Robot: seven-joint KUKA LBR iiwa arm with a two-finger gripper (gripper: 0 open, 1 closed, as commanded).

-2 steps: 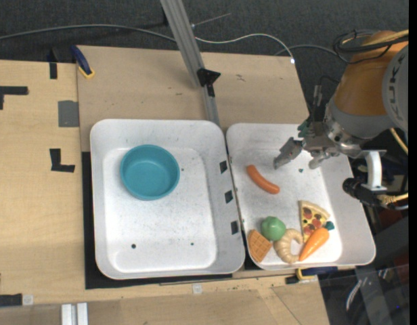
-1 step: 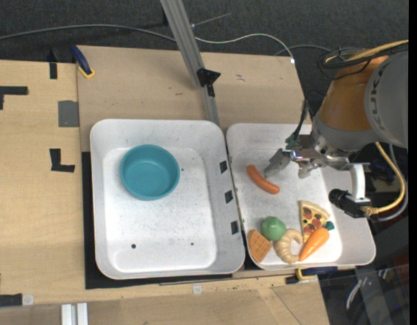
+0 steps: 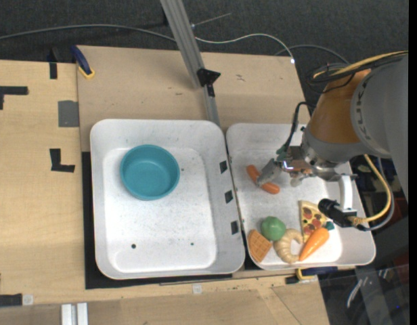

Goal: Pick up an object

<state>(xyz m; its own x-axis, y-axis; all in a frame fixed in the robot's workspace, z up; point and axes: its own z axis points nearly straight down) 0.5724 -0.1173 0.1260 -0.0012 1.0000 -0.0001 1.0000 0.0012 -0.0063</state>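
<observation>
My gripper (image 3: 284, 176) hangs over the middle of the right bin (image 3: 262, 135), its fingers spread apart with nothing visibly between them. The left finger (image 3: 268, 175) crosses a small red-orange sausage (image 3: 253, 173), whose two ends stick out on either side of it. Along the bin's front lie a green ball (image 3: 273, 227), an orange waffle piece (image 3: 259, 246), a beige curved piece (image 3: 288, 246), a carrot (image 3: 315, 242) and a pizza slice (image 3: 312, 215). A teal bowl (image 3: 149, 172) sits in the left bin (image 3: 161, 249).
The arm's grey and orange body (image 3: 344, 120) covers the right bin's far right part. A grey pole (image 3: 185, 39) slants down to the divide between the bins. Cables run across the bench behind the bins.
</observation>
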